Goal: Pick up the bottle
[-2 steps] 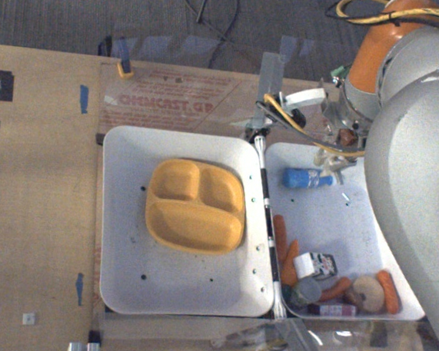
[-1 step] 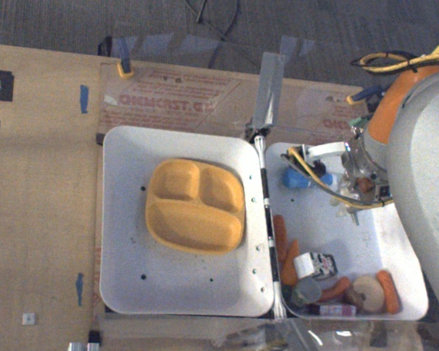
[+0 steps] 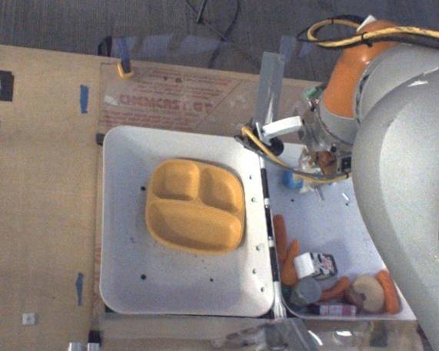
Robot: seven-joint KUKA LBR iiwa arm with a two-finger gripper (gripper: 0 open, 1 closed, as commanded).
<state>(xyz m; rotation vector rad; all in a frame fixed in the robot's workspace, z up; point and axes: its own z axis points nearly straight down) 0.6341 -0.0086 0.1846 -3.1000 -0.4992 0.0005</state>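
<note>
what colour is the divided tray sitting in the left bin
Yellow-orange all over; the divided tray shows clearly in the camera view, lying in the white left bin.

The left bin point(image 3: 117, 277) holds an inverted yellow divided tray point(image 3: 196, 205). The right bin point(image 3: 354, 222) holds carrots point(image 3: 279, 234), a potato point(image 3: 367, 292) and a small bottle point(image 3: 313, 266). The gripper point(image 3: 318, 166) hangs over the right bin's far end.

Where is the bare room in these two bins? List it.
Left bin: a bare strip all round the yellow divided tray, widest along the near edge. Right bin: open floor mid-bin, between the hand and the near pile. Crowded: near end, with carrots, bottle and potato.
</note>
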